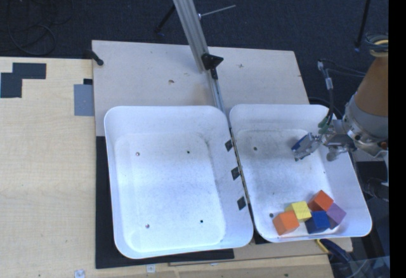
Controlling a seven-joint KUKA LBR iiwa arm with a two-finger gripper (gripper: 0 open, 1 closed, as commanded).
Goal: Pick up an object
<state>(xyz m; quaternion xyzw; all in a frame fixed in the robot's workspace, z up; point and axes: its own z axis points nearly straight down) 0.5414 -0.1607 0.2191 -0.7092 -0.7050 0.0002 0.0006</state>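
Several small blocks are clustered in the near right corner of the right bin (266, 119): an orange one (285, 222), a yellow one (301, 211), a blue one (317, 222), a red-orange one (321, 199) and a purple one (335, 213). My gripper (303, 146) hangs over the right side of that bin, reaching in from the right. It is well behind the blocks and apart from them. Nothing shows in its grasp.
The left bin (127, 119) lies beside the right one, with black clips (236, 172) along the shared rim. A slanted aluminium rail (190, 19) rises behind the bins. The arm's orange band (375, 86) sits at the right edge.
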